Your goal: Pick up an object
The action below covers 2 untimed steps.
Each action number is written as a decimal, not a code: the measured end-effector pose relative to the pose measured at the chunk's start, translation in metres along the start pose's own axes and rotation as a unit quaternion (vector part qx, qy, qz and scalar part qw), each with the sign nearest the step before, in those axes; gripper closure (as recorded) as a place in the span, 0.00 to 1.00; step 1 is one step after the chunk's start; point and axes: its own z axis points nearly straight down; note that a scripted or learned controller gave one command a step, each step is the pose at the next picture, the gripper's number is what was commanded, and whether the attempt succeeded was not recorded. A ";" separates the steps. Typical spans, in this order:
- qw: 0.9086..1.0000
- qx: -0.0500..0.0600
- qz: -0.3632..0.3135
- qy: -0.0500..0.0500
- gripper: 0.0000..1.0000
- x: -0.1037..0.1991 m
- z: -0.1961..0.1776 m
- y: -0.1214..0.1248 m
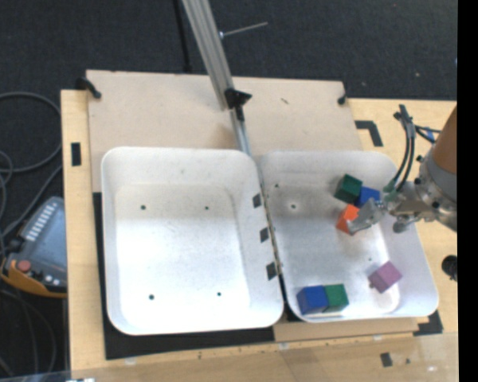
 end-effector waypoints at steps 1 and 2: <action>1.000 0.003 -0.004 0.000 0.00 -0.033 0.115 0.087; 1.000 -0.004 -0.004 -0.001 0.00 -0.033 0.144 0.120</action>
